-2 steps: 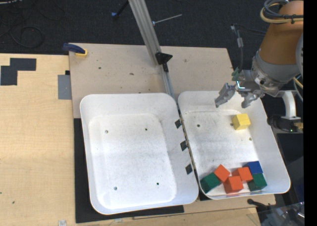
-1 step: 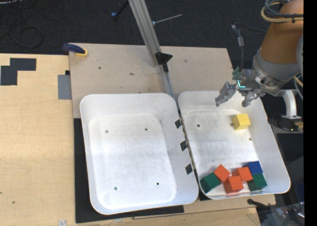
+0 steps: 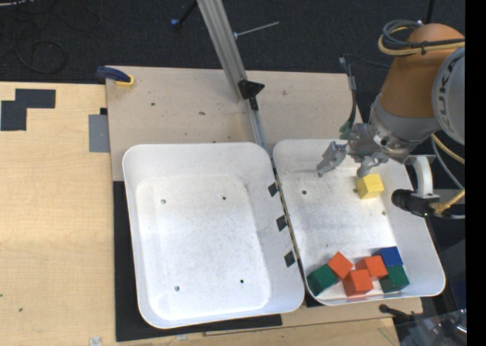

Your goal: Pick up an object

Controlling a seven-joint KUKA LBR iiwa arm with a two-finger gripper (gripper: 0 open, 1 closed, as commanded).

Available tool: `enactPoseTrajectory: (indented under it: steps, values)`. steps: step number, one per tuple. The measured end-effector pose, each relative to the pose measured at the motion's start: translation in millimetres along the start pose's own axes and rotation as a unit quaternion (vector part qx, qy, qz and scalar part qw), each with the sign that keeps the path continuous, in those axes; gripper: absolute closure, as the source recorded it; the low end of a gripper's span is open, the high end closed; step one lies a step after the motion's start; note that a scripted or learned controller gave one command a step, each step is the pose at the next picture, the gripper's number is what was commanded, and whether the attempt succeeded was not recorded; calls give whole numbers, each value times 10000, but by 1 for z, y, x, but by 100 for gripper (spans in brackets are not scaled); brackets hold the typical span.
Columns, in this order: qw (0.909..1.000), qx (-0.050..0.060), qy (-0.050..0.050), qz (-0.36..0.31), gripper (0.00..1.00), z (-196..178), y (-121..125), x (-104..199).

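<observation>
My gripper [image 3: 345,168] hangs over the back part of the right bin [image 3: 334,215], its fingers spread open with nothing between them. A yellow block [image 3: 370,186] lies on the bin floor just below and to the right of the right fingertip [image 3: 364,168]; whether they touch I cannot tell. At the bin's front right corner sits a cluster of blocks: a green one [image 3: 323,278], three orange ones [image 3: 340,265] [image 3: 358,282] [image 3: 375,266], a blue one [image 3: 390,256] and another green one [image 3: 395,280].
The left bin [image 3: 197,231] stands beside the right one, with black clips [image 3: 279,221] along the shared wall. A slanted aluminium post [image 3: 224,33] rises behind the bins. The wooden bench [image 3: 190,105] stretches behind them.
</observation>
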State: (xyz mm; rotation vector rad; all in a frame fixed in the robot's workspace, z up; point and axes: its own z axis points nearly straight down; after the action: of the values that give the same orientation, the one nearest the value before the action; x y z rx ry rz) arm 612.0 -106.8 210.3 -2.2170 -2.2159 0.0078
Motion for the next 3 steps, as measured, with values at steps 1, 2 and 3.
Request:
enactPoseTrajectory:
  steps: [1,2,3]
  values:
    - [10000,3,-1,-9,0,56,8,5]
    - [10000,1,-1,-1,0,119,13,4]
    - [10000,-22,0,31,100,105,14,2]
